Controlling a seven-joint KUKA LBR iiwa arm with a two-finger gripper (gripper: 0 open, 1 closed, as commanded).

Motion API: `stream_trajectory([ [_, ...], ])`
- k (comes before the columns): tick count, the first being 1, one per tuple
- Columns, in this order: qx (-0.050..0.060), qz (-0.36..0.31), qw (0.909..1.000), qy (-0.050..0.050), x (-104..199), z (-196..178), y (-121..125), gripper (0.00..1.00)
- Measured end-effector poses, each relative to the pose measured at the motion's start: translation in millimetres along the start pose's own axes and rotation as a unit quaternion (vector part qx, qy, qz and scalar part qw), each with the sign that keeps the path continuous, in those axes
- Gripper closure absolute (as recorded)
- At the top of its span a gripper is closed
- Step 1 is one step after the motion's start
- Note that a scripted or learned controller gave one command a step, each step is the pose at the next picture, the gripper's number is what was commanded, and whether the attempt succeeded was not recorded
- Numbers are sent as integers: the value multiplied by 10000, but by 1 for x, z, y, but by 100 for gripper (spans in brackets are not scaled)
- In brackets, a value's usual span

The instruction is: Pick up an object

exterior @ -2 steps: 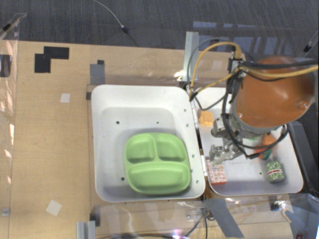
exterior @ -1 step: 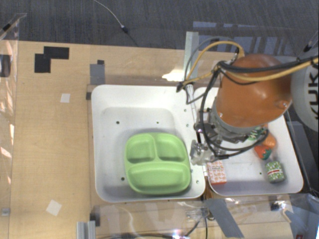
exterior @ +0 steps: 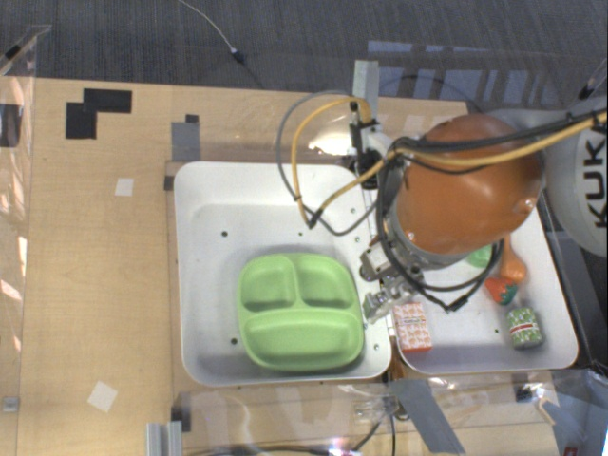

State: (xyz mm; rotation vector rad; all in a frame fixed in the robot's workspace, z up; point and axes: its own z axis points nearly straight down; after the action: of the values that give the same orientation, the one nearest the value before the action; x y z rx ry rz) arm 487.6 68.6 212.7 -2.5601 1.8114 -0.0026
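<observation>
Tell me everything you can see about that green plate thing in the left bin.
The green tray is a light green divided dish with rounded corners, seemingly smooth plastic. It has three compartments: two small ones along the far side and one long one along the near side, all bare. It lies flat and right way up on the floor of the left bin, toward the near right corner. Nothing rests on it; the gripper hangs just beside its right edge.
</observation>
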Motion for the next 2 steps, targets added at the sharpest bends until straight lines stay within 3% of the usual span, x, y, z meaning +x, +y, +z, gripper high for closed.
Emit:
stream_trajectory([
  [1, -2, -669, 9978, -12, -63, 5, -21, 100],
  [2, -2, -3824, 9240, -4, -66, -47, -23, 100],
])
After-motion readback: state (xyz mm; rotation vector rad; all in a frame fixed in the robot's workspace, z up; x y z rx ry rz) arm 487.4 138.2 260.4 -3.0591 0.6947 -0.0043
